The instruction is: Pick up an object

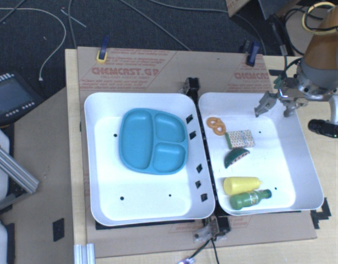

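Dark floor with loose cables surrounds a cardboard-topped bench bearing two white bins. One blue divided plate lies in the left bin. Five small things sit in the right bin: an orange pretzel, a speckled packet, a green wedge, a yellow bottle and a green bottle. The gripper hovers over the bin's far edge, fingers seemingly spread and holding nothing; the pretzel lies nearest, to its left.
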`<action>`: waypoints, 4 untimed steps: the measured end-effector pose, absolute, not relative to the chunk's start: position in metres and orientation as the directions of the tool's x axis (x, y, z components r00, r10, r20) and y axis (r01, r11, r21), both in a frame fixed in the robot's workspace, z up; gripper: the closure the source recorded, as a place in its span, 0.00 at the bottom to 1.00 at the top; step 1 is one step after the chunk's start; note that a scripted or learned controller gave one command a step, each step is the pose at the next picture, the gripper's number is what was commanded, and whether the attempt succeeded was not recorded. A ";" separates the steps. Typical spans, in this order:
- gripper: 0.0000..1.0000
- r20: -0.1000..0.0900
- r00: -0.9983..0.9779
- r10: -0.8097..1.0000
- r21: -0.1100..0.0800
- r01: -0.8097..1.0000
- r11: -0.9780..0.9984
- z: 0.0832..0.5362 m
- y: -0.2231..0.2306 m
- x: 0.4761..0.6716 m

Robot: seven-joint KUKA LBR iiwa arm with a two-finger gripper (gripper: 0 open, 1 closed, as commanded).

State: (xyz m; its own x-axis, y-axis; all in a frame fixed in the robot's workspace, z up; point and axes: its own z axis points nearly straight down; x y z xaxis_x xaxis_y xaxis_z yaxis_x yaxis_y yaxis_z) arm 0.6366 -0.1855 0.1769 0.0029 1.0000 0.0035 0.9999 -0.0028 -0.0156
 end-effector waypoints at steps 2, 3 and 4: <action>0.00 0.002 -0.002 1.000 -0.006 1.000 0.002 0.124 -0.181 0.640; 0.00 0.002 -0.002 1.000 -0.006 1.000 0.002 0.082 -0.180 0.640; 1.00 0.000 -0.003 1.000 0.001 1.000 0.003 0.097 -0.180 0.642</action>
